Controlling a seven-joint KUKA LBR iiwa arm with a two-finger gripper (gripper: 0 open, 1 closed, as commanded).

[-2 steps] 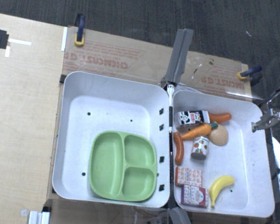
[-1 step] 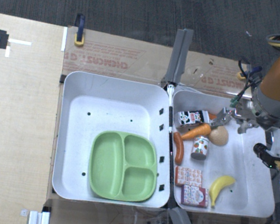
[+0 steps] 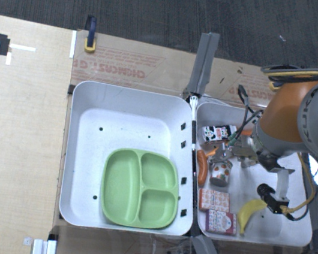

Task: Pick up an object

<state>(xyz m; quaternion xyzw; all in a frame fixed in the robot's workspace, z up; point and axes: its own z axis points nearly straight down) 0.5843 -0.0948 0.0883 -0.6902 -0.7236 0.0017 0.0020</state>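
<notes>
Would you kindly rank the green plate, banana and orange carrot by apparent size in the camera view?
1. Green divided plate, by far the largest.
2 and 3. Banana and orange carrot look alike in size; I would not rank them.

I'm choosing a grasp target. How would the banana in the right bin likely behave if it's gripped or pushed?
The banana is curved and smooth, so it would probably pivot or slide rather than roll straight. It looks like a glossy toy, so likely light and stiff. It lies close to a small box, which may crowd one side of a grasp.
</notes>
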